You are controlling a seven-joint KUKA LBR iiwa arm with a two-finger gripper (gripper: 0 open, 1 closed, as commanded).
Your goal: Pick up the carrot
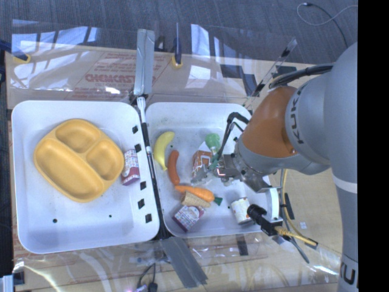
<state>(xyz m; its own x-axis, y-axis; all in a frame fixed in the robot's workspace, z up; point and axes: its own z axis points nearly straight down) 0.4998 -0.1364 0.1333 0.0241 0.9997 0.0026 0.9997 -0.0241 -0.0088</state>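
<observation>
Orange tapered carrot [196, 192] lies in the right white bin [182, 111], between a red sausage [174, 166] and a small purple packet [188, 217]. Approach step: the two-finger gripper [214, 170] hovers just above-right; finger spacing cannot be determined. Next move requires lowering over the carrot's midpoint.

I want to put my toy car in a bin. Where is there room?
Left bin: bare floor below the yellow plate and along its top edge. Right bin is crowded: banana, carrot, packets, and the gripper.
</observation>
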